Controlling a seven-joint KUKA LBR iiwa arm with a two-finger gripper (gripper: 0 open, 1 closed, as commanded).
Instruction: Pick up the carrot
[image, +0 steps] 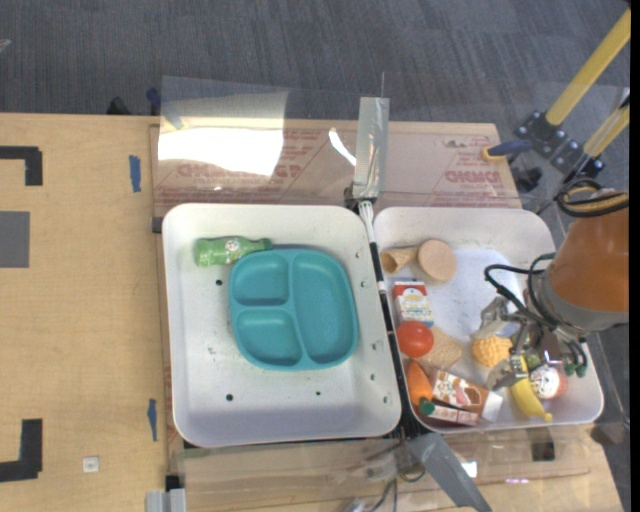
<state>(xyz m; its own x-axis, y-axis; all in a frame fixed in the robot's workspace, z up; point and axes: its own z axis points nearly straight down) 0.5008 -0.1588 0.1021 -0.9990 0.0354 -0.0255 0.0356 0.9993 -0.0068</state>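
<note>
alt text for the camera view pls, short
The arm's end effector hovers over the right bin of toy food, apart from the carrot at its front left. The left bin holds a teal divided plate and green bottle.

Carrot: orange, short, tapered, w/ a bit of green at its lower end. Lies in the right bin, lower right of frame, at the bin's lower-left corner, close by the divider. Tilted, long axis running upper left to lower right. Just below a red tomato; a brown-red carton overlaps its right side. Partly hidden, so full shape unclear.
</note>
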